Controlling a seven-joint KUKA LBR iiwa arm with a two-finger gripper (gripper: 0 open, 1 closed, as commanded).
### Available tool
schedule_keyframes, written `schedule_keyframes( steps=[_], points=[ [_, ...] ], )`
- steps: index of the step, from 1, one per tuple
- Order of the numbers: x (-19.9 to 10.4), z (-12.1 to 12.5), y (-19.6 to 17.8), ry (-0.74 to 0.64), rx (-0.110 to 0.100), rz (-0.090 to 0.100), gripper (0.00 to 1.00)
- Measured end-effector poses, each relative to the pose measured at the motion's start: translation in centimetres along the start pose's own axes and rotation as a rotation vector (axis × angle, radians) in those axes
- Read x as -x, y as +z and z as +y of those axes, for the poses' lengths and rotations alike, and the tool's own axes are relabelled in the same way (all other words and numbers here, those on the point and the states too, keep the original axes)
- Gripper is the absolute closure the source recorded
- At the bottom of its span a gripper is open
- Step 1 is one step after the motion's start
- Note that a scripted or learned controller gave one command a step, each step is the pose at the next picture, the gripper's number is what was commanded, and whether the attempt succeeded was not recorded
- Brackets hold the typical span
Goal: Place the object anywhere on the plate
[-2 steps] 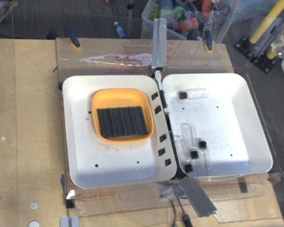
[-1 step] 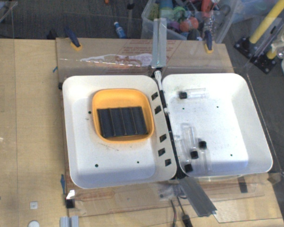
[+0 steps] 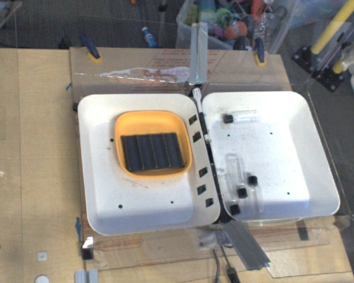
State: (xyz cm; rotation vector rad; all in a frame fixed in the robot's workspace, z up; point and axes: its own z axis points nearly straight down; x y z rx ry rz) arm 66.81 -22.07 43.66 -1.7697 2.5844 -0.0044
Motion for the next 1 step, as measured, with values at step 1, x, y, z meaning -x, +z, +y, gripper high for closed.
schedule_keyframes(
  steps=[1],
  points=[
    [-0.02, 0.01, 0.05, -0.388, 0.003, -0.001, 1.0]
  ],
)
